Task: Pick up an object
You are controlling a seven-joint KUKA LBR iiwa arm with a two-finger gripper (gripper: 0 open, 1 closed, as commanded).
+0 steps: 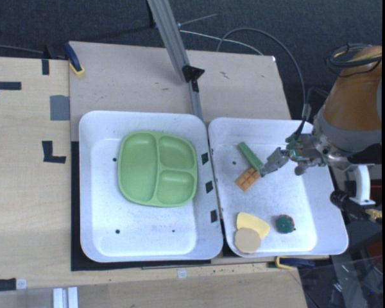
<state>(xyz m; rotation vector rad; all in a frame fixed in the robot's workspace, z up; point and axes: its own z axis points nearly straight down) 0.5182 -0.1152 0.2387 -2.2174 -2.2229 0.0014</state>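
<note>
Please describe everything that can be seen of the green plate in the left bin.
The green plate is a pale green tray with rounded corners, plastic by its look, split by raised ridges into three compartments: one long one on its left side and two smaller ones on its right. It lies flat, face up and slightly turned, on the floor of the left bin, toward the bin's upper part. Nothing lies in it, and nothing but the bin floor touches it.

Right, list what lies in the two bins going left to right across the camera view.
green divided plate → orange waffle piece → green-and-red ball → pincer arm side, right. The green stick, yellow piece and tan disc overlap the waffle piece's span.
</note>
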